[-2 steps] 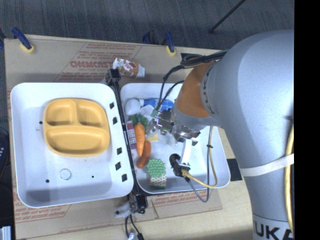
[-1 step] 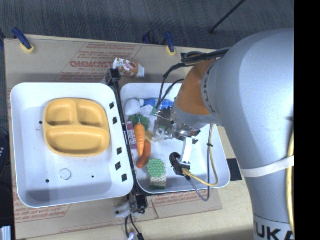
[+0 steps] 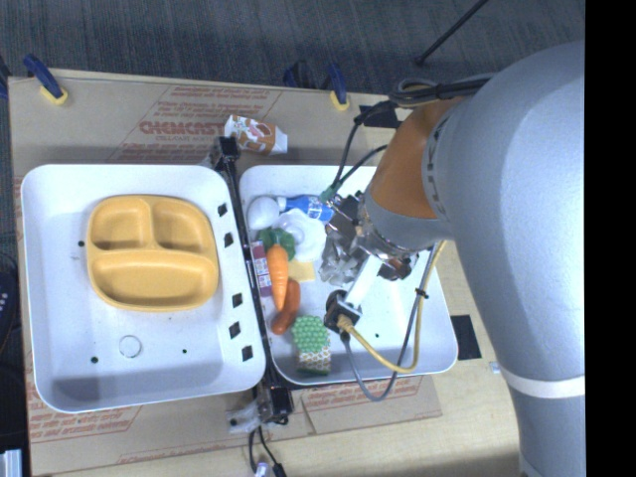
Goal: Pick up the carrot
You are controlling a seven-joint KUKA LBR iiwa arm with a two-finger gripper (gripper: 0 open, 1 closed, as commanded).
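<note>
The right white bin (image 3: 388, 316) holds the carrot (image 3: 279, 276) by its left wall. The gripper (image 3: 336, 264), grip state indeterminable, hangs just right of it. Apparently approach stage; next, shift left and descend.

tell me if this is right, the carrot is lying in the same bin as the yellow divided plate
Not quite. The carrot lies in the right bin, near its left wall, while the yellow divided plate is in the left bin. The camera view shows this.

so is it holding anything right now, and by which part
Not the carrot: it lies free in the right bin, left of the gripper and apart from it. Whether the gripper grips anything else cannot be told.
</note>
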